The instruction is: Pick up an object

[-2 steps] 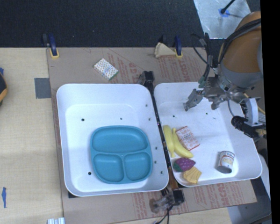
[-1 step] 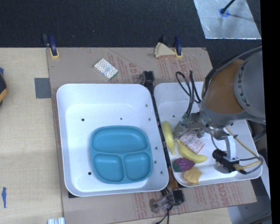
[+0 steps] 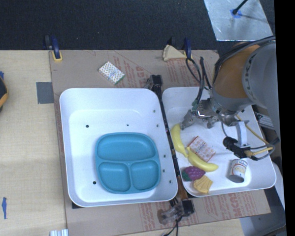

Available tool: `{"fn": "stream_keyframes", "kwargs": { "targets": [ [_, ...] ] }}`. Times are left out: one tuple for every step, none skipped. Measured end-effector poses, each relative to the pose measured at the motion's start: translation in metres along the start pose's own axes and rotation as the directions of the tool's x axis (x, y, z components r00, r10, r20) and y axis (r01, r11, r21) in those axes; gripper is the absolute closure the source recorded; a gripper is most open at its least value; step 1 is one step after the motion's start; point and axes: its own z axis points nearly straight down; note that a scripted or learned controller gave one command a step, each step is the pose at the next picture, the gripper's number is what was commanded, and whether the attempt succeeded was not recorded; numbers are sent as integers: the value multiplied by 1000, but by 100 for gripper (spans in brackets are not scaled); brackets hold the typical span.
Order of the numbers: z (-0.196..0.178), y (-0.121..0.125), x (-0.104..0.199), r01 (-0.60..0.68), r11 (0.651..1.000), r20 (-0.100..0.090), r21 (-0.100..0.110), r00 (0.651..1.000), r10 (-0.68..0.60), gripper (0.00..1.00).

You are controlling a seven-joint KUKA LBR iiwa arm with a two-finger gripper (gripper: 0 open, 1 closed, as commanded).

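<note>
The end effector point(image 3: 202, 118) hovers above the right shallow white plastic bin point(image 3: 261, 180), just beside the curved yellow banana point(image 3: 177, 140) lying there. Whether it is apart or together I cannot tell; nothing looks lifted, so the pick seems undone.

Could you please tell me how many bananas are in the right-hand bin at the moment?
2. One banana lies along the bin's left wall; the other banana lies slantwise just below it, beside the purple grapes. The arm covers the bin's upper part, so more could be hidden.
</note>
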Motion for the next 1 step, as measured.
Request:
{"fn": "stream_keyframes", "kwargs": {
  "targets": [
    [-30, -106, 6, 1, 1000, -1, 3, 1000, -1, 0]
  ]
}}
